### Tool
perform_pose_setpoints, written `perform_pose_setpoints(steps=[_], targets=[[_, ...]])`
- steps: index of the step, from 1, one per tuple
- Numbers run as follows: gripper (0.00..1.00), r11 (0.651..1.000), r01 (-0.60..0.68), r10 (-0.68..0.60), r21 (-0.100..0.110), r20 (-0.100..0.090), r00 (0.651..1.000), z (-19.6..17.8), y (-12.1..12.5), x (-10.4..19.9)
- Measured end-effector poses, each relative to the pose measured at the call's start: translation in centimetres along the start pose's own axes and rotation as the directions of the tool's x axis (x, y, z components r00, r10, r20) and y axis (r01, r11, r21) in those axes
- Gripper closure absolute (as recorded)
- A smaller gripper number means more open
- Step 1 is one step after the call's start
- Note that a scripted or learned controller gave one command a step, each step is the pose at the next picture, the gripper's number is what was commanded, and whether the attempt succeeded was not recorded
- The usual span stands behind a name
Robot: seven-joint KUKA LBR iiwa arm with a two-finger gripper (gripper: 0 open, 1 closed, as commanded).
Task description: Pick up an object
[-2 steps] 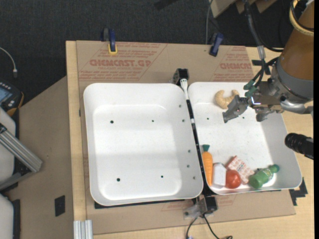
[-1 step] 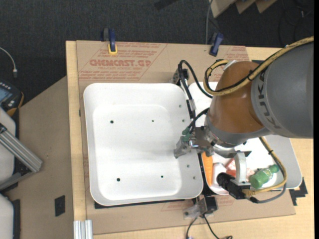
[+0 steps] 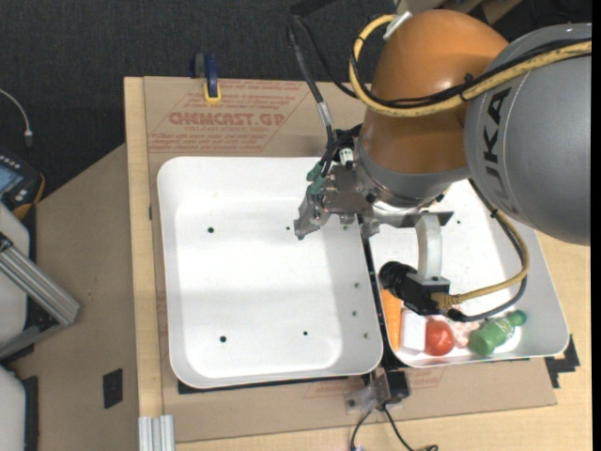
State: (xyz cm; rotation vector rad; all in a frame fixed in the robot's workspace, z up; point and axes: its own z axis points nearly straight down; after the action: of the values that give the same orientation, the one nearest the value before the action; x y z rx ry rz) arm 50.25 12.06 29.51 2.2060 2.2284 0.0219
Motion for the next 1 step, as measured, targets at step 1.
perform_pose_setpoints(steps=[1], targets=[[0.00,1.000,-0.019,0.019,0.022,0.009,1.000,10.90,4.07,-8.87]])
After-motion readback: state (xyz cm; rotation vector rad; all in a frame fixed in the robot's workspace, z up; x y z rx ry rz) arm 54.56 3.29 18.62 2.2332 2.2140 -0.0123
